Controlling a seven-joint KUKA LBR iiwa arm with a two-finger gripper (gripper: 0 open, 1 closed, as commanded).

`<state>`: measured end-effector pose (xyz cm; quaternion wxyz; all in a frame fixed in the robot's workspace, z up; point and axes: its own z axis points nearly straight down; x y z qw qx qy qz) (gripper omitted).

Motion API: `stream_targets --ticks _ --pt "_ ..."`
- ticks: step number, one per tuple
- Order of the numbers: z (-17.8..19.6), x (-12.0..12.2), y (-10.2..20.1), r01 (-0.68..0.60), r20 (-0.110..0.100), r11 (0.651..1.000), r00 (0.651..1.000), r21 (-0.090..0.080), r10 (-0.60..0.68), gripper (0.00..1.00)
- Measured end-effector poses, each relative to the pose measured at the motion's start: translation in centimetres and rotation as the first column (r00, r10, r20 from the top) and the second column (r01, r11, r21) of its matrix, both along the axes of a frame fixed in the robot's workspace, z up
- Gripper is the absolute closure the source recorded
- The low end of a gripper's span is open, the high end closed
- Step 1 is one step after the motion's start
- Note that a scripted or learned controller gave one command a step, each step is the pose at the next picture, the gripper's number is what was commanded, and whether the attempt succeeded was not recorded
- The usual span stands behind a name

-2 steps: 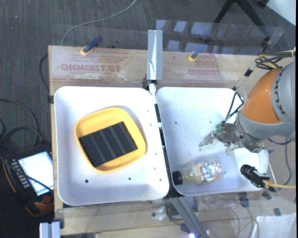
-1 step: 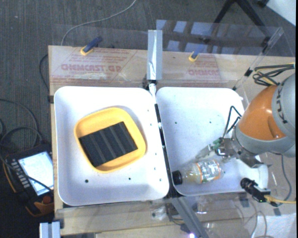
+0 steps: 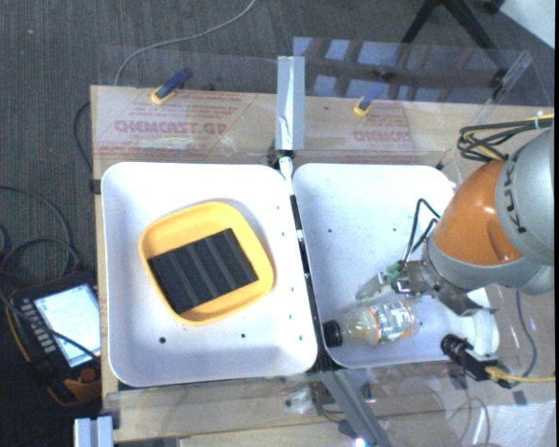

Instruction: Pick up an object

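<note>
Low in the right bin, a clear bottle lies on its side just beneath the gripper, poised over it for a grasp, though whether that gripper is open or holding anything I cannot tell

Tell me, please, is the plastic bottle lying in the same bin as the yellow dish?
No, the plastic bottle lies in the right bin; the yellow dish is in the left bin.

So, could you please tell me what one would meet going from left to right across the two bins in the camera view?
Left bin → yellow tray with a black ridged insert → right bin → clear bottle with a black cap, lying on its side → the arm's orange band.
</note>
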<state>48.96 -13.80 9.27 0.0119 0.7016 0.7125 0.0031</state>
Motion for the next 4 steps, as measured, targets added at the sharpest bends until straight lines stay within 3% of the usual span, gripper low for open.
stream_targets --ticks 1,2,3,4 --pt "2.0 0.0 -4.0 0.232 -0.024 0.973 0.973 0.010 -0.232 0.00" --pt "0.0 -0.2 0.6 0.130 -0.004 0.991 0.991 0.003 -0.130 0.00" --pt "3.1 -0.1 -6.7 0.360 -0.024 0.933 0.933 0.009 -0.360 0.00" --pt "0.3 -0.6 0.4 0.297 -0.024 0.955 0.955 0.012 -0.296 0.00"
